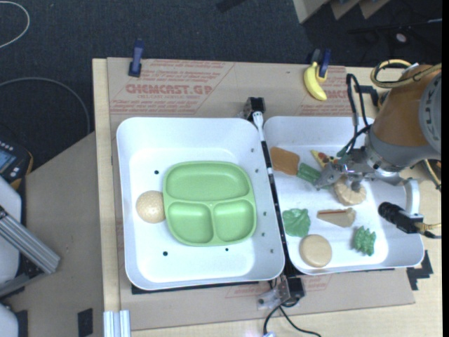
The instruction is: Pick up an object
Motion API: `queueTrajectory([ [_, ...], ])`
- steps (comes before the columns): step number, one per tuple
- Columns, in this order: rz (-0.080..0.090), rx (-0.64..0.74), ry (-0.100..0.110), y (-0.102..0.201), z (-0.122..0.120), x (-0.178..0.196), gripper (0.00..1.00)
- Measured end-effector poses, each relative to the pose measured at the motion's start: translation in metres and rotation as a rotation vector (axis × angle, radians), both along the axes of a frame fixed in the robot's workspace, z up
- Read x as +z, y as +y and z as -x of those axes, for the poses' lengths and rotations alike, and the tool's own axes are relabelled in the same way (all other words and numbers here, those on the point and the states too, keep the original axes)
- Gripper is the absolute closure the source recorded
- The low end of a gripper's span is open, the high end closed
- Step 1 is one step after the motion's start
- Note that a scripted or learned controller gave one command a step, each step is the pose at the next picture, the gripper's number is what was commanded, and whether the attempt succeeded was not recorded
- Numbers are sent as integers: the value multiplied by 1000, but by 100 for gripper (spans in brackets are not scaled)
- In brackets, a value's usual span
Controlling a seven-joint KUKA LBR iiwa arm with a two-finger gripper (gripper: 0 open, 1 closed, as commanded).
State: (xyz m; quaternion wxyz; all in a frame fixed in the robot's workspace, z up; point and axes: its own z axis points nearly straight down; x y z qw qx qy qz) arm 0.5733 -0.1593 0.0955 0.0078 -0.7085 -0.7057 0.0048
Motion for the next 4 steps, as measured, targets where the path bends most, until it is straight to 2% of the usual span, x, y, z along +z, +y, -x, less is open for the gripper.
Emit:
queueTrajectory([
  [1,5,3,-21,0,-7,20,100],
  [2,-9,0,-21,-63,49,-7,100],
  [3,7,7,-30,-27,82,125,100],
  [4,1,-1,-6,-63,98,-10,100],
])
